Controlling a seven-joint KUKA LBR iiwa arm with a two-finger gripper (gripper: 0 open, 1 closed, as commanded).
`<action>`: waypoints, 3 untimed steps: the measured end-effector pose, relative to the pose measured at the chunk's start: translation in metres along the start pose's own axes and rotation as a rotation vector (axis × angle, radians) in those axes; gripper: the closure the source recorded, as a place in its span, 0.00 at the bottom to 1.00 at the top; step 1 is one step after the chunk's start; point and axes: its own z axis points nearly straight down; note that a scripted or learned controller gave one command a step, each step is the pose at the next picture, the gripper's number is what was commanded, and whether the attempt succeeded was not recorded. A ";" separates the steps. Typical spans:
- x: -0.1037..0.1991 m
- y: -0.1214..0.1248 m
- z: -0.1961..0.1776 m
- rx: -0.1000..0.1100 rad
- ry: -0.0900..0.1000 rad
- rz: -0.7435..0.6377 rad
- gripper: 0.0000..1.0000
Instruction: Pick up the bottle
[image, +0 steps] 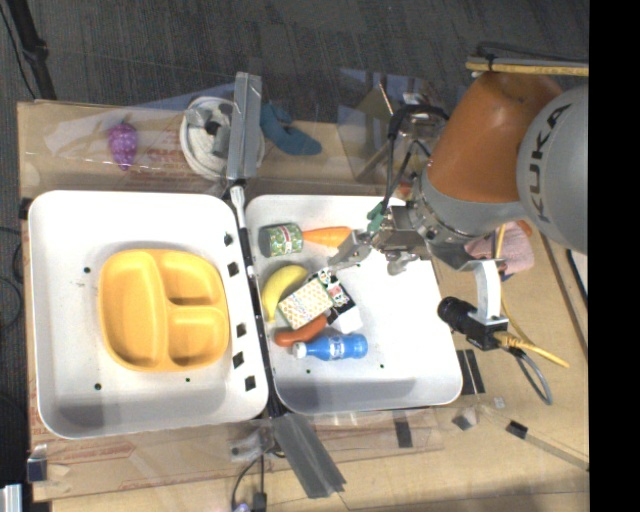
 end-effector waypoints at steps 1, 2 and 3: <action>-0.041 -0.046 0.151 0.001 0.001 -0.039 0.00; -0.073 -0.013 0.193 -0.002 0.000 0.011 0.00; -0.074 -0.013 0.183 -0.002 -0.001 0.007 1.00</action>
